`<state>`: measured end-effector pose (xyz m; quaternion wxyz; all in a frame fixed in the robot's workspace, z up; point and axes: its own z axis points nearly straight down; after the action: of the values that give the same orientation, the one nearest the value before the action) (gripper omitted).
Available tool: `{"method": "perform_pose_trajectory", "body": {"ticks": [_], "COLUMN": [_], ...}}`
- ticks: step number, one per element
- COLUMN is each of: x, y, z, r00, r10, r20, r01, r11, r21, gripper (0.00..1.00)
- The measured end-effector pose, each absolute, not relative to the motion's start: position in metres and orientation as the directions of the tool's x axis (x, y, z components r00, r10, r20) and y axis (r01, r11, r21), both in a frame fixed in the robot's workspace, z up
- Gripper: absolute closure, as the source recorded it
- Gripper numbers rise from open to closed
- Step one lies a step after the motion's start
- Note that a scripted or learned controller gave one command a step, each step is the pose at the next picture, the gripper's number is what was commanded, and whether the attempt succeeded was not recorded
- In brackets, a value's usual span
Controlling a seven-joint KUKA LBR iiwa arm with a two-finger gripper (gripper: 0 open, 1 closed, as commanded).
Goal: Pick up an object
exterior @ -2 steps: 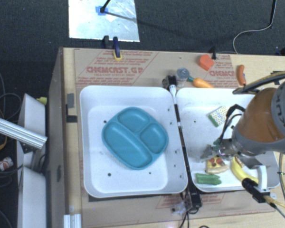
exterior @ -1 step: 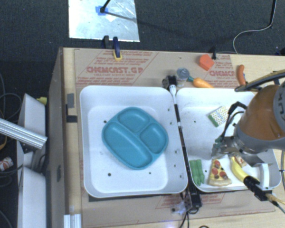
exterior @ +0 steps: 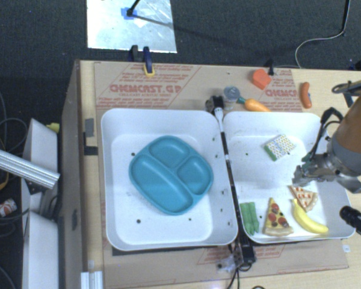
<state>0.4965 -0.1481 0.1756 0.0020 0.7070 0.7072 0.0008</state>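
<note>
Camera view shows you the claw [exterior: 305, 174] (finger spacing can't be told) hovering just above a pizza slice [exterior: 303, 197] beside the banana [exterior: 308, 219].

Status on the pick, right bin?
Hand low over right bin, nothing seen held. Small pizza slice just below it, banana alongside. Patterned block untouched.

Arm [exterior: 355, 138] cut off at rt edge
</note>
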Motion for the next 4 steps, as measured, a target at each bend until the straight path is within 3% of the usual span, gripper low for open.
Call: {"method": "perform_pose_trajectory", "body": {"ticks": [1,2,3,4], "x": [0.496,0.541,0.659,0.66], "y": [-0.148,-0.207,-0.134,-0.135], "z": [0.175,0.085,0.092,0.103], "r00": [-0.001,0.0,-0.005,-0.01], "r10": [1.0,1.0,1.0,1.0], "r20": [-0.001,-0.002,0.001,-0.002], "r01": [1.0,1.0,1.0,1.0], "r11": [0.001,0.0,0.005,0.01], "r21": [0.003,0.003,0.004,0.006], "gripper": [0.0,0.0,0.0,1.0]}}
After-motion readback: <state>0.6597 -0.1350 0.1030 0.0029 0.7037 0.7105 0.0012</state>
